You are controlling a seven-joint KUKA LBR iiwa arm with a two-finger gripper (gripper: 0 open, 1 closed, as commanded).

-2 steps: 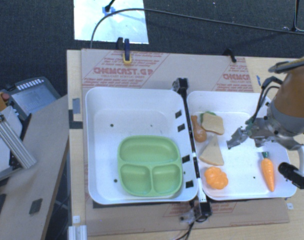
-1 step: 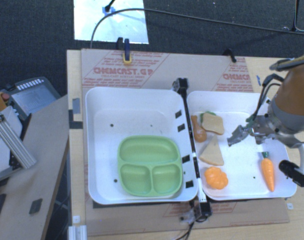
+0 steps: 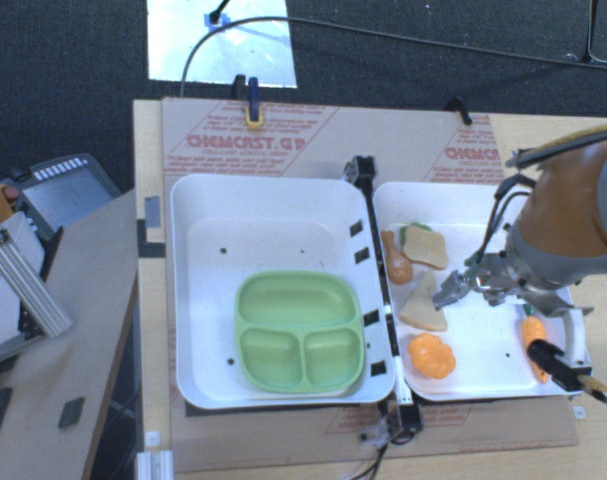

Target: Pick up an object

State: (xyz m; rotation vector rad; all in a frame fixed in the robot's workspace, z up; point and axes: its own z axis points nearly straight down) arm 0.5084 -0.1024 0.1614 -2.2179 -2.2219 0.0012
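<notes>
Right bin (image 3: 483, 200), gripper (image 3: 451, 291) low inside

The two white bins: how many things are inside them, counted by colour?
Green: 1, the plate in the left bin.
Orange: 2, a ball and a carrot in the right bin.
Tan: 2, a sandwich and a bread slice.
Brown: 1, a sausage.
Total: 6

Workbench on dark carpet, lit evenly from above.
A wooden tabletop (image 3: 313, 133) under a printed protective sheet stands on dark carpeted floor (image 3: 63, 58); far up-left of the gripper lies a pale metal plate (image 3: 220, 28), and a grey side table (image 3: 53, 298) sits well left.
</notes>
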